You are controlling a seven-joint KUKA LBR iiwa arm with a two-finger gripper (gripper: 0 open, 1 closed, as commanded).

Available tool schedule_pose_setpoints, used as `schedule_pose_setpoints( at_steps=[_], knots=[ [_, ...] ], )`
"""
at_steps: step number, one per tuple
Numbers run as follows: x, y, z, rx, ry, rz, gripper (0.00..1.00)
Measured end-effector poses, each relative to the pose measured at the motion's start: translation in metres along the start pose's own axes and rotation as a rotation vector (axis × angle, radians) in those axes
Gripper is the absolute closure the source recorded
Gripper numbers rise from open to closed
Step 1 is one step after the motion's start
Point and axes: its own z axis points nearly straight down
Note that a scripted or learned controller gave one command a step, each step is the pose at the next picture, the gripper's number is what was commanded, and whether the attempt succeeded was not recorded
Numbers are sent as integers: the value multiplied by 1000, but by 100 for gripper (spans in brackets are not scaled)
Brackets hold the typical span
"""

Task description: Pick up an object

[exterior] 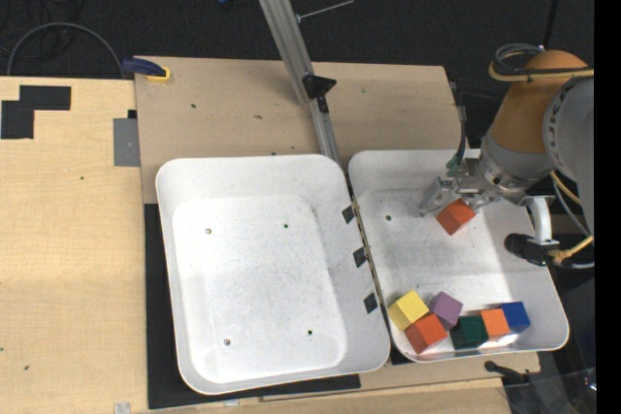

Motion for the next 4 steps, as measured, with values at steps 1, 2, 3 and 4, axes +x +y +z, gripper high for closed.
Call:
schedule_pose_setpoints(
  at_steps=[1,2,3,4],
  knots=[
    [-1,2,-16,-8,-2,0,100],
    [-1,2,-16,-8,-2,1,0],
    [-1,2,-26,-9,-2,2,100],
    [-1,2,-25,-8,-1,2,0]
  ],
)
